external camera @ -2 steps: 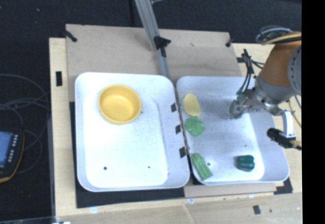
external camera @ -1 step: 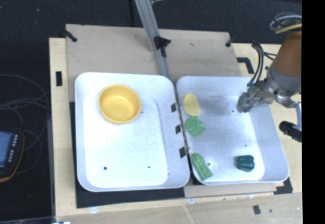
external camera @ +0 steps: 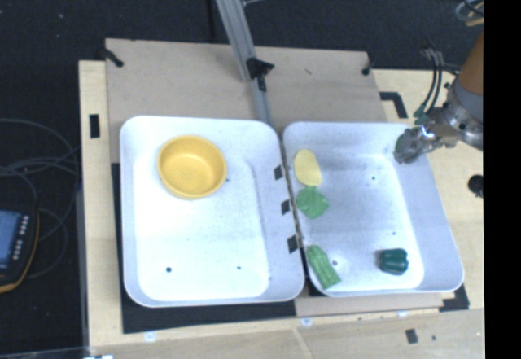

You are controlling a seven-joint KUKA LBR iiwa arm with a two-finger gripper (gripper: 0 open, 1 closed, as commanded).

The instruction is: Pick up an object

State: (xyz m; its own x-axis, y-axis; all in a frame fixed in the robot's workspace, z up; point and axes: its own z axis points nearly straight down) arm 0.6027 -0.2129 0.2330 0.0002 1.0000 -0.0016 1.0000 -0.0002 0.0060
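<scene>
- Grey and orange, the arm (external camera: 466, 97) is cut off by the frame, so just its wrist and the hand (external camera: 407, 146) can be made out.
- The hand hangs over the upper right rim of the right bin (external camera: 423, 211); it is small and blurred, and I cannot tell whether it is open or closed. Nothing is visibly gripped.
- Inside the right bin, along its left wall, lie a pale yellow object (external camera: 307, 168), just below it a rounded green object (external camera: 313, 203), and at the lower left corner an elongated green object (external camera: 323, 266). Their exact kinds are too small to tell.
- A dark green object (external camera: 392, 261) sits near the right bin's lower right corner, well apart from the hand.
- Left of the right bin, touching it along the shared edge, is the left bin (external camera: 203, 260), with a yellow bowl (external camera: 192, 166) upright in its upper left part.
- Both bins rest on a pale wooden counter (external camera: 98, 186), with a tan board (external camera: 309, 85) behind the right bin and black corner marks around it.
- A grey metal rail (external camera: 232, 15) slants down from the top toward the gap between the bins.
- Far left of the bins, a dark floor carries loose cables (external camera: 41, 154) and a pendant with a screen (external camera: 15, 245), partly cut off.
</scene>
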